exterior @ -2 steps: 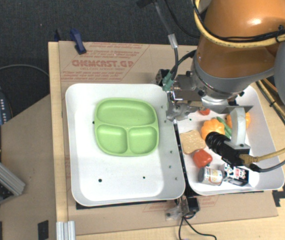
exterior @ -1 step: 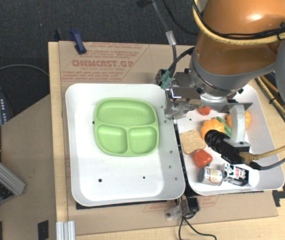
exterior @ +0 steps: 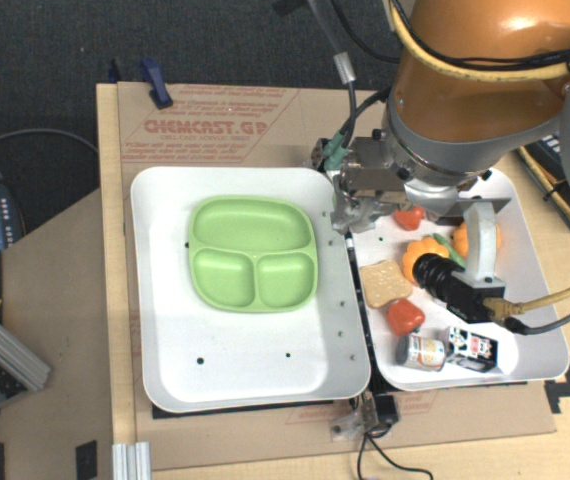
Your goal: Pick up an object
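Observation:
My gripper hangs over the near-left corner of the right bin, close to the wall shared with the left bin. The arm's large wrist hides much of the right bin's far half. Just right of the gripper lies a small red piece. Below it are a tan cracker-like square, a red tomato-like item, a small can and a black-and-white packet. Orange items lie partly under the wrist. Nothing shows held in the gripper.
A green divided plate lies in the left bin's far half. Both bins sit on a cardboard sheet with a blue clip at its far edge. Cables run above the arm.

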You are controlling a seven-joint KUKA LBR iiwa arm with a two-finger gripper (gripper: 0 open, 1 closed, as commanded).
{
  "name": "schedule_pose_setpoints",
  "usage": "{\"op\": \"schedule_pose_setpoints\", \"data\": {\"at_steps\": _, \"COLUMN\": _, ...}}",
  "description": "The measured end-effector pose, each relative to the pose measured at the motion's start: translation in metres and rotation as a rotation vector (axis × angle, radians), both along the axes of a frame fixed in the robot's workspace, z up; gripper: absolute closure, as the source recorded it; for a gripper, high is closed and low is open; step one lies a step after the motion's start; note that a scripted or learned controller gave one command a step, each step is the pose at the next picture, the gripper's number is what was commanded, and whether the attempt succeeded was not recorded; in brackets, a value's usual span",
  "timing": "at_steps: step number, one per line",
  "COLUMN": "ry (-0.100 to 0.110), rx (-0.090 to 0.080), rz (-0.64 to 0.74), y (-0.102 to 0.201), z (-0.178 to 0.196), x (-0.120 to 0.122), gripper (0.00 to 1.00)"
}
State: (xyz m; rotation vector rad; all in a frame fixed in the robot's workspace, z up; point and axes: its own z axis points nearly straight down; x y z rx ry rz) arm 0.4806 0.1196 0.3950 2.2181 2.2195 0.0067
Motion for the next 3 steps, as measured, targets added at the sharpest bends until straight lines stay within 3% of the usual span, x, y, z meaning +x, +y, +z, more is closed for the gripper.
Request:
{"op": "schedule_pose_setpoints", "data": {"at_steps": 2, "ry": -0.004, "rx": 0.000, "rz": 0.001, "y": 0.001, "z": 0.020, "x": 0.001, "gripper": 1.00}}
{"op": "schedule_pose_setpoints", "data": {"at_steps": 3, "ry": 0.010, "rx": -0.002, "rz": -0.006, "y": -0.040, "z": -0.008, "x": 0.017, "gripper": 1.00}}
